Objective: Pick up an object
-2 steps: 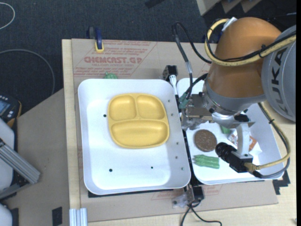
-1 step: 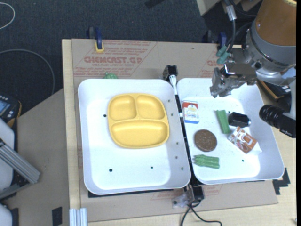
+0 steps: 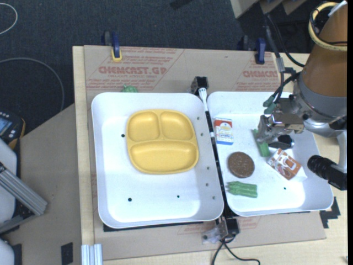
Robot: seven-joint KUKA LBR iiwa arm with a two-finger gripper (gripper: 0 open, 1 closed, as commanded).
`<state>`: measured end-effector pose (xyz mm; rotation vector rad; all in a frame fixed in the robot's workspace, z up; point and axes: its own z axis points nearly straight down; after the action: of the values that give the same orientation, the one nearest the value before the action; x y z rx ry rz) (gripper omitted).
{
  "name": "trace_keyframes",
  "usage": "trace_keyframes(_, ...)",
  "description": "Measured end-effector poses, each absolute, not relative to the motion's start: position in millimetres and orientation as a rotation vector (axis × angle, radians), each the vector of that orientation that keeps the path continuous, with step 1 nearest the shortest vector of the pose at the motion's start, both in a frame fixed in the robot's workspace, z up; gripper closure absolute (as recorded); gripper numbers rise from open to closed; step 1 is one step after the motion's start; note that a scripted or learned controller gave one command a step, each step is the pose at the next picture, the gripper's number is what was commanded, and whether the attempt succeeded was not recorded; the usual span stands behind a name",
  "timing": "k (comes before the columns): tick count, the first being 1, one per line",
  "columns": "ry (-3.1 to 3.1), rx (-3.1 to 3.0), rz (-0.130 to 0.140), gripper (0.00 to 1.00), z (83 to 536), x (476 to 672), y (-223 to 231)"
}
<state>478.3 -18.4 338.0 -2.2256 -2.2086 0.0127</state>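
Observation:
My gripper (image 3: 267, 132) hangs low over the right bin (image 3: 309, 195), near its middle. A small green piece (image 3: 263, 148) shows right under its tip, touching it or just below it; I cannot tell which. Close by in that bin lie a red and white packet (image 3: 284, 164), a brown round disc (image 3: 241, 164), a green pod-shaped toy (image 3: 242, 189) and a small red, white and blue box (image 3: 223, 131).
The left bin (image 3: 110, 186) holds a yellow divided plate (image 3: 162, 141). A black divider strip (image 3: 209, 131) runs between the bins. Blue clamps (image 3: 115, 44) (image 3: 260, 52) grip the board's far edge. A black part (image 3: 329, 171) juts in at the right bin's edge.

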Motion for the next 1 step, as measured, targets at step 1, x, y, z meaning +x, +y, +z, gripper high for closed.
trace_keyframes(1,-2.210,-2.227,0.008,1.00,226.5,504.5,-107.9)
